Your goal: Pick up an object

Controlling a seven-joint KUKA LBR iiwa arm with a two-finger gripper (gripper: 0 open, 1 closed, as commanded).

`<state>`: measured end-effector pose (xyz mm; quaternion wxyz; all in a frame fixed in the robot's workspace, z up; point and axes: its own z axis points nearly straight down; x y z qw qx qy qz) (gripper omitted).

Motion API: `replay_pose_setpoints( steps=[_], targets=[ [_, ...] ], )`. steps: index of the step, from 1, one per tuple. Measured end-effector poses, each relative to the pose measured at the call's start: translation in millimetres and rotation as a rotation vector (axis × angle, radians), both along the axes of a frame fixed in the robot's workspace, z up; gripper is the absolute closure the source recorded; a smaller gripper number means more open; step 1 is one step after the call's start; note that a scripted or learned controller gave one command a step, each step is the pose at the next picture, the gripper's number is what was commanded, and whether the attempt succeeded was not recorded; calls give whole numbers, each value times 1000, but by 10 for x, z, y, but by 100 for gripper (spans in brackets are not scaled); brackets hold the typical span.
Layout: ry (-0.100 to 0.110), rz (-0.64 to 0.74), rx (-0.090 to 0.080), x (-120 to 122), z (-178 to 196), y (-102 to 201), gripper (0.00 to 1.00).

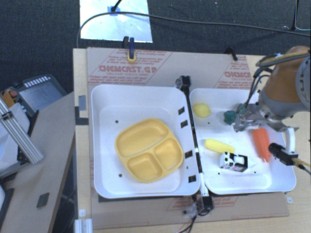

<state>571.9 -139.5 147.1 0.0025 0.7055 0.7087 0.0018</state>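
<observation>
In the right bin point(272, 183) lie a small yellow ball point(201, 110), a teal object point(229, 116), a yellow banana-shaped piece point(218, 145), an orange carrot-like piece point(261, 143) and a black-and-white object point(233, 161). My gripper point(247, 120) hangs low over the back right part of this bin. It is just right of the teal object and above the top end of the orange piece. The arm's wrist covers much of the gripper.
The left bin point(104, 101) holds a yellow divided plate point(148, 149). A black divider with clips point(189, 125) runs between the bins. A black-tipped part of the arm point(281, 152) sticks out over the right bin's right side, beside the orange piece.
</observation>
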Motion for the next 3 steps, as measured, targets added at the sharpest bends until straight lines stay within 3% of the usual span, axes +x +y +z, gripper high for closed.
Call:
replay_pose_setpoints(
  steps=[2, 3],
  targets=[
    [-2, 1, -2, 105, 1134, -154, 100],
    [3, 5, 2, 269, 1019, 371, 100]
  ],
)
